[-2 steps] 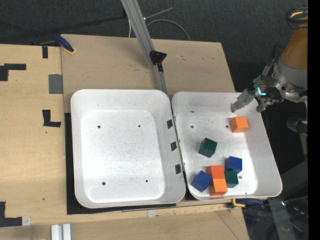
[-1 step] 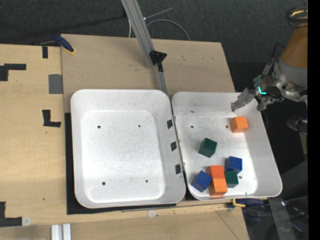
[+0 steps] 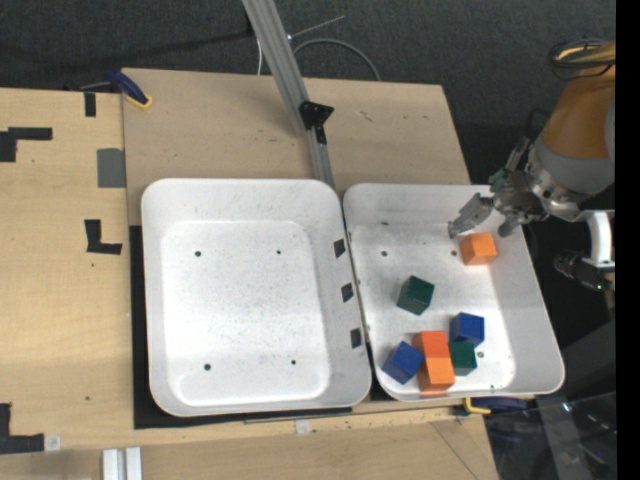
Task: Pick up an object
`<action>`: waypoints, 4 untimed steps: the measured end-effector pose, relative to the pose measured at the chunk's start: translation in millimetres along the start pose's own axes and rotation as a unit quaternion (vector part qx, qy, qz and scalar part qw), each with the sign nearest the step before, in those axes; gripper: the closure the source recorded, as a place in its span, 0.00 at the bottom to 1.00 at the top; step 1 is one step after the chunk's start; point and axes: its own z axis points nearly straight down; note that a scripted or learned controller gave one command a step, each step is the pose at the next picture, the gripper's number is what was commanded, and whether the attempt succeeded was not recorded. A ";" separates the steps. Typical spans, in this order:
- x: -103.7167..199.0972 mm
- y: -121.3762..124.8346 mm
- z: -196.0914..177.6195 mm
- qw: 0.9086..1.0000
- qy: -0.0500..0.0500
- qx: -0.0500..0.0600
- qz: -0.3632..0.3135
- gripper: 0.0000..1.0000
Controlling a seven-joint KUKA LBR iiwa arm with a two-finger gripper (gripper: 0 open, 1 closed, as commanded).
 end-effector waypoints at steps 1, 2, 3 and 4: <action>-5.9 2.0 61.7 1.000 0.000 0.001 0.000 0.00; -7.7 8.3 84.3 1.000 -0.004 -0.012 0.000 0.00; -7.9 7.7 76.9 1.000 -0.005 -0.012 0.000 1.00; -9.1 9.8 34.4 1.000 0.000 -0.004 0.000 1.00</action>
